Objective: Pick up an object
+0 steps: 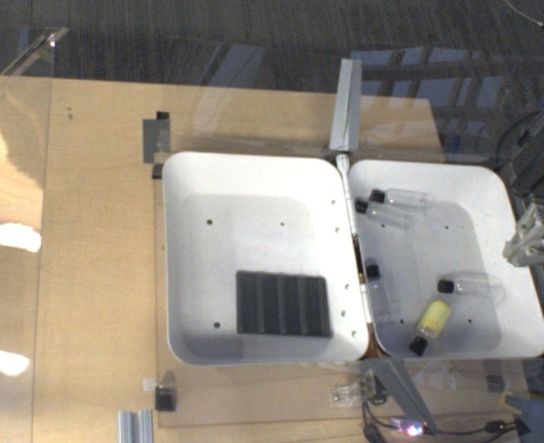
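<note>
text: none legible | labels: none; brands: none | numbers, signs: none readable

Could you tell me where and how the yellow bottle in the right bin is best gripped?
Grip the yellow bottle across the middle of its body, coming straight down from above. It lies on its side on the right bin floor, black cap toward the near wall, with open floor on both long sides. The fingers would probably best close across its narrow width.

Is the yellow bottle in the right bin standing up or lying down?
Lying down. The yellow bottle rests on its side on the right bin's floor, black cap pointing toward the near edge, body slanting up and right.
</note>
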`<action>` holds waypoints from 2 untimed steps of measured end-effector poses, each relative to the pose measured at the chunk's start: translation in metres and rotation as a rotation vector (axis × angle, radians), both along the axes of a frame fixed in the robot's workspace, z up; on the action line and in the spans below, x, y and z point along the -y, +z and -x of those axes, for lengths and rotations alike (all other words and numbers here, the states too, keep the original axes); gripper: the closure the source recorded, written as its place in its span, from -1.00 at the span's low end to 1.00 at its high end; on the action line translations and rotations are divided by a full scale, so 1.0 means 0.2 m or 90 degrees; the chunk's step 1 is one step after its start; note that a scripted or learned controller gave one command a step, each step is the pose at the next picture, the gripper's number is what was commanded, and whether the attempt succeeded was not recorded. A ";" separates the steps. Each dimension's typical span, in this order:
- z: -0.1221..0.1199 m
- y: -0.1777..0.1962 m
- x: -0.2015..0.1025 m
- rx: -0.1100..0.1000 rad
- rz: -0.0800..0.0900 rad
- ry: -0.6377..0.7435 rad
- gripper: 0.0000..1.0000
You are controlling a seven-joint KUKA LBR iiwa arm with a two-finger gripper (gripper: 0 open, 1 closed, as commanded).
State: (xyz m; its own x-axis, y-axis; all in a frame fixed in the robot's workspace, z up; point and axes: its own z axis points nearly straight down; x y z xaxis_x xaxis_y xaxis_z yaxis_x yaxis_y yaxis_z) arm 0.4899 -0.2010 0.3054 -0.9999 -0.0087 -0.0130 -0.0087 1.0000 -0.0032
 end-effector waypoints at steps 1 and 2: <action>-0.02 -0.13 -0.08 -0.001 0.001 0.163 1.00; -0.19 -0.34 -0.15 -0.002 0.000 0.176 1.00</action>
